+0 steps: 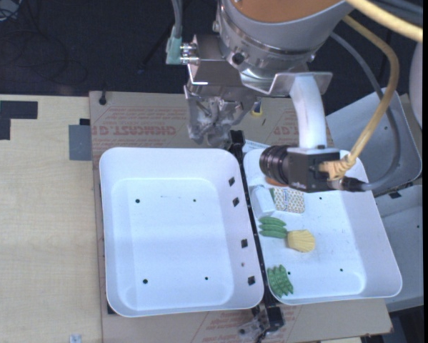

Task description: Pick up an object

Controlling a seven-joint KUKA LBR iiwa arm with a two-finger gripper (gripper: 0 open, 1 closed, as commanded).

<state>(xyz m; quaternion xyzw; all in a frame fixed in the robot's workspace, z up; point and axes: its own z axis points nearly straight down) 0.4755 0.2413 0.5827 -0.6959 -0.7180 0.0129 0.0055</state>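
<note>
The grey arm's gripper [208, 123] hangs above the far rim of the left bin [121, 191], its state impossible to tell from this angle, and nothing is visibly held. The pickup looks not yet done. Candidate objects lie in the right bin [371, 263], well apart from the gripper: a yellow piece [301, 241], a green pod [273, 226], a green leafy piece [280, 280] and a small patterned packet [289, 201].

Bright, even light; white bins [171, 191] glare faintly, background dark, arm slightly blurred.
</note>
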